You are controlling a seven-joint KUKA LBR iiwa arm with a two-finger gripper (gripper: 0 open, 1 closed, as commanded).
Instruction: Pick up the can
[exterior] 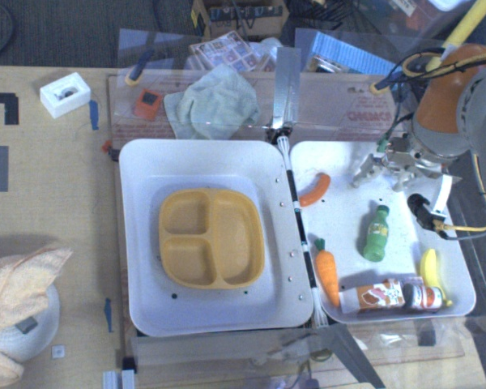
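- Lying on its side along the right bin's (462, 298) front wall: the can (393, 295), a cylinder with a red-orange label.
- Beside it: carrot (327, 275), banana (430, 268), green bottle (376, 232), sausage (314, 190).
- Left bin (146, 168) holds a yellow three-compartment plate (212, 238).
- Bench is tan; crumpled cloth (213, 102) behind the bins.
- Gripper (386, 168) hangs over the right bin's far side, metal fingers spread, gripping nothing, well apart from the can.

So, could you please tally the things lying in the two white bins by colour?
Orange: 2, the sausage and the carrot
Green: 1, the bottle
Yellow: 2, the banana and the divided plate
Red and white: 1, the can lying on its side
Total: 6
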